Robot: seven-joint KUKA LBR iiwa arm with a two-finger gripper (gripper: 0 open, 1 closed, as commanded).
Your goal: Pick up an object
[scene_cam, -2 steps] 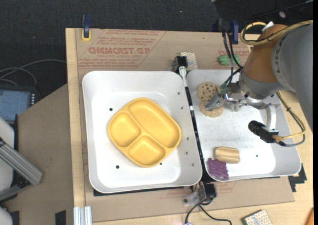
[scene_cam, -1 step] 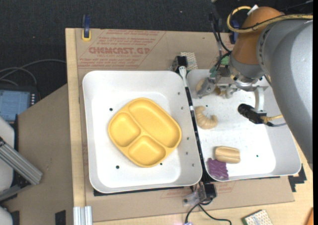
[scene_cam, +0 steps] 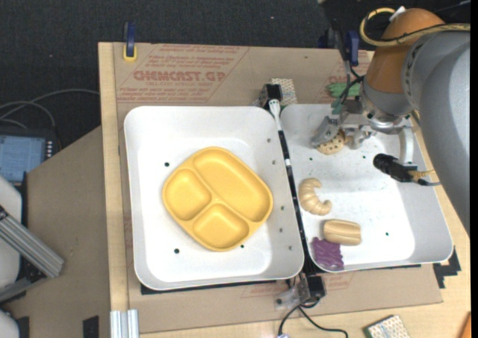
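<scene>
Reaching in over the right bin (scene_cam: 418, 247), the grey arm has set its gripper (scene_cam: 334, 135) low at that bin's far end, just beside the dividing rim it shares with the left bin (scene_cam: 142, 202). A small tan, cookie-like piece (scene_cam: 329, 145) lies directly at the gripper tips, touching or nearly so. Whether the gripper is spread or pressed together cannot be told from this angle, and the piece cannot be confirmed as sitting between the fingers; no hold is recorded.

Other contents of the right bin, taken from the gripper: a croissant (scene_cam: 314, 196) lies nearer the camera, close to the dividing rim; a bread roll (scene_cam: 342, 232) lies nearer again; a purple item (scene_cam: 327, 253) rests at the near rim. A yellow divided plate (scene_cam: 216, 196) sits in the middle of the left bin.

Risks noted: the tan piece is small and flat, so the tips may close above it or nudge it aside. Its closeness to the dividing rim leaves little room, and a tip could strike the rim or the bin floor. A shallow pinch could slip on lifting.
</scene>
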